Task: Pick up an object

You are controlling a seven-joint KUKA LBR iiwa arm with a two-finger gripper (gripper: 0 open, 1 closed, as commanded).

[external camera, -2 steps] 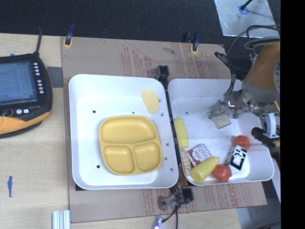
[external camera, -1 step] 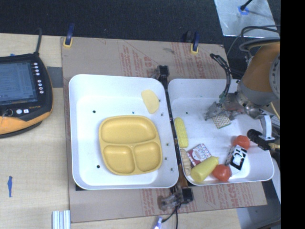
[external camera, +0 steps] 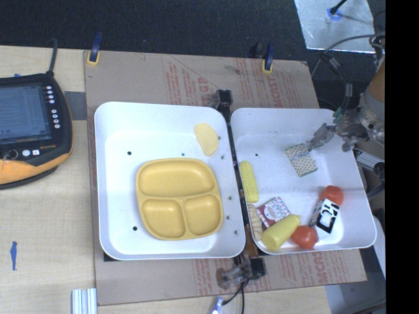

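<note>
A sheet of brown cardboard with faint red print [external camera: 196, 77] covers the middle of a pale wooden bench [external camera: 39, 241]. Two clamps hold its upper edge: a blue and yellow one [external camera: 95, 50] at upper left and a blue one [external camera: 267, 56] at upper centre. A black clip [external camera: 224, 99] sits at the upper end of the seam between the bins, and a dark clip [external camera: 241, 272] at the lower end. A handheld control pendant with a grey screen and orange casing [external camera: 29, 126] lies at the left edge of the frame. Dark carpet [external camera: 183, 12] fills the top, with a pale floor patch marked by blue tape [external camera: 334, 13] at upper right.
</note>
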